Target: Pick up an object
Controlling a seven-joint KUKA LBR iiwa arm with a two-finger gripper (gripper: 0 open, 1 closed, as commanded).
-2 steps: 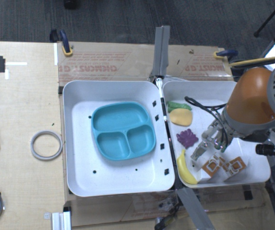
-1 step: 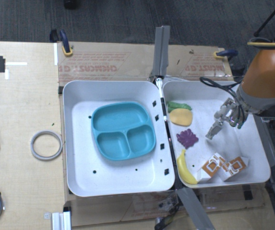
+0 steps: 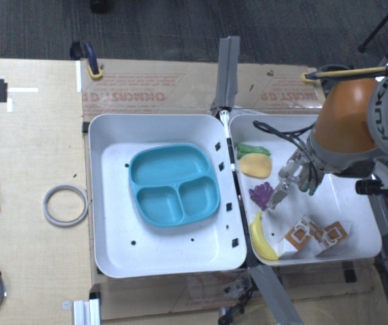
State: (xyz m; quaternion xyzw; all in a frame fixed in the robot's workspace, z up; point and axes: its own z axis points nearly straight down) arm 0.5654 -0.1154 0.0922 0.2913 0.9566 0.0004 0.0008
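In the right bin [image 3: 366,249], several small objects are seen. A purple grape cluster [image 3: 262,195] lies near the bin's left side, and the gripper [image 3: 277,199] is placed just beside it, at its right edge; whether the two are touching cannot be told. Just above the grapes a yellow lemon-shaped piece [image 3: 255,165] is found, with a green item [image 3: 252,149] just behind it. A yellow banana [image 3: 262,239] lies along the bin's lower left side, and two orange-and-white patterned blocks [image 3: 316,234] rest near the front wall, to the banana's right.

The arm is brought in from the right, its orange band [image 3: 344,117] held high over the bin's upper right part. From there the grey wrist [image 3: 305,170] is angled down and to the left, so that the gripper points toward the grapes. Nothing is seen to be held, and how far apart the gripper is set cannot be told. Black cables [image 3: 279,133] are looped beside the wrist.

In the left bin [image 3: 105,202], a blue divided plate [image 3: 174,183] is laid. On the bench to the left, a grey ring [image 3: 65,204] is seen.
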